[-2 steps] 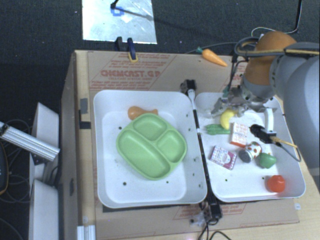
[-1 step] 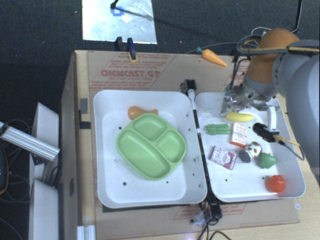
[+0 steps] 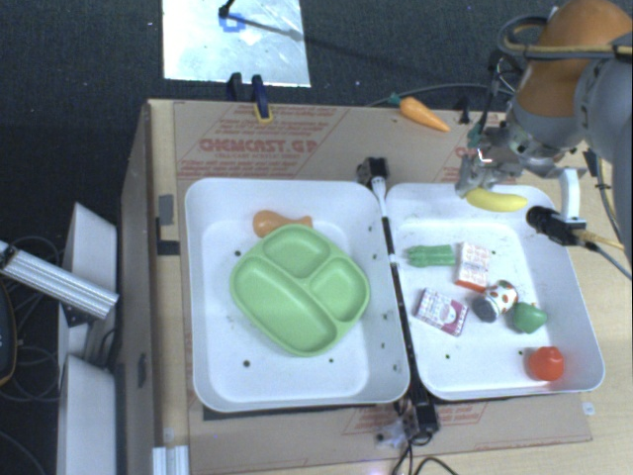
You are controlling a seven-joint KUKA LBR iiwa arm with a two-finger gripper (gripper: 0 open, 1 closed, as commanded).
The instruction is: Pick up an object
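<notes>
On the bench (image 3: 257, 142), brown board with red print, two white bins side by side; dark carpet around it; a shiny sheet (image 3: 235, 28) on the floor at top; a grey rail (image 3: 59, 283) at left; cables near the bottom edge; a carrot (image 3: 425, 115) on the board beyond the bins. Left bin (image 3: 213, 364) holds a green divided tray (image 3: 300, 288), tilted, with an orange item (image 3: 269, 223) just past its far edge, partly hidden. Right bin (image 3: 584, 359) holds a banana (image 3: 497, 200) at the far edge; green pod (image 3: 428, 256) by the divider; red-white pack (image 3: 474, 265) just right of it; pink pack (image 3: 440, 311) nearer; a dark lump (image 3: 485, 309) and a brown-white item (image 3: 502, 292) touching; green pepper (image 3: 527, 317) beside those; red tomato (image 3: 544, 363) in the near right corner. Arm (image 3: 569, 57) enters from the right; claw (image 3: 473, 178) low over the far edge of the right bin, right at the banana's left end; contact unclear; claw spread or pressed together: cannot tell, too small and blurred; nothing seen pinched.
</notes>
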